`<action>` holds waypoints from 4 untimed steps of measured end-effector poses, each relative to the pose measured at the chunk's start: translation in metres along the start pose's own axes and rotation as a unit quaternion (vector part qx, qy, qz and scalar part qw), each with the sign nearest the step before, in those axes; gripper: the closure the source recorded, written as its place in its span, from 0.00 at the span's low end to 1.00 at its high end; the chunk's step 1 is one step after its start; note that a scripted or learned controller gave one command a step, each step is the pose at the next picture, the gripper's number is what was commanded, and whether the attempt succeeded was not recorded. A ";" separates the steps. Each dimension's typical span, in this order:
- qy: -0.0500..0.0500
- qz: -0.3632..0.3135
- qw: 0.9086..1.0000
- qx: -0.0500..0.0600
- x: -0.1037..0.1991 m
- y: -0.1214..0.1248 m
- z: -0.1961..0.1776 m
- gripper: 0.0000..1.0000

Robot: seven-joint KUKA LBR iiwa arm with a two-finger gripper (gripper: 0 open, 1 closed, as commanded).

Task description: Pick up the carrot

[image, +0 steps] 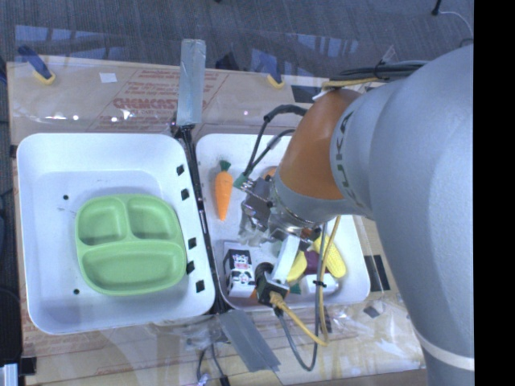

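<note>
Carrot lying free in the right bin, arm low beside it.

The carrot (223,193) lies near the right bin's (211,147) left wall, left of the gripper (256,233), whose grip state cannot be told. A small black-and-white carton (238,270) and corn (331,256) lie nearby; a green divided plate (129,244) sits in the left bin (32,215).

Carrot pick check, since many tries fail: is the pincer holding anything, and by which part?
Not the carrot: it lies free in the right bin, left of the pincer. Whether the pincer holds anything else cannot be told.
</note>
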State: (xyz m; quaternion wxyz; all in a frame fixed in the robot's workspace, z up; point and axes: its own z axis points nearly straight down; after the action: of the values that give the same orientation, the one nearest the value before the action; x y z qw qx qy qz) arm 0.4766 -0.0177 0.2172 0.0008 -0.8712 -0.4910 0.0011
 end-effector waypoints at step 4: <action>-0.002 0.024 1.000 0.003 0.033 -0.021 0.029 1.00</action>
State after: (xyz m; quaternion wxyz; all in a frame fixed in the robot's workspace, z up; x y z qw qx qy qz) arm 0.4754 0.0212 0.1885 0.0029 -0.8826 -0.4701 0.0044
